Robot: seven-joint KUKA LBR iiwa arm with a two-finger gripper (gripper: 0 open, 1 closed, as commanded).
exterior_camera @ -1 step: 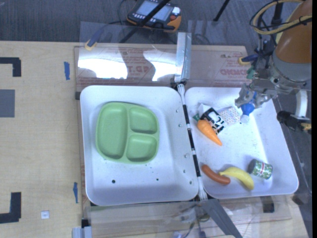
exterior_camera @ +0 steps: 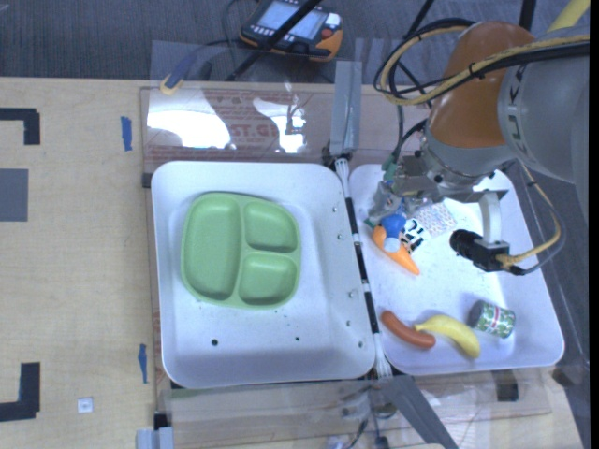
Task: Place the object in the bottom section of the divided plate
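A green divided plate [exterior_camera: 225,251] lies in the left bin [exterior_camera: 187,344], with one long section on its left and two smaller ones on its right, all bare. My gripper [exterior_camera: 391,204] hangs low over the upper left of the right bin [exterior_camera: 533,288]. Right beneath it sit a small blue object [exterior_camera: 393,225], an orange carrot [exterior_camera: 405,257] and a black-and-white spotted piece [exterior_camera: 416,238], bunched together. The arm's body hides whether anything is gripped.
Along the right bin's front lie a red-brown sausage [exterior_camera: 408,331], a yellow banana [exterior_camera: 452,334] and a green can [exterior_camera: 492,319] on its side. A raised ridge [exterior_camera: 356,251] divides the two bins. A handheld device [exterior_camera: 288,23] rests behind the bins.
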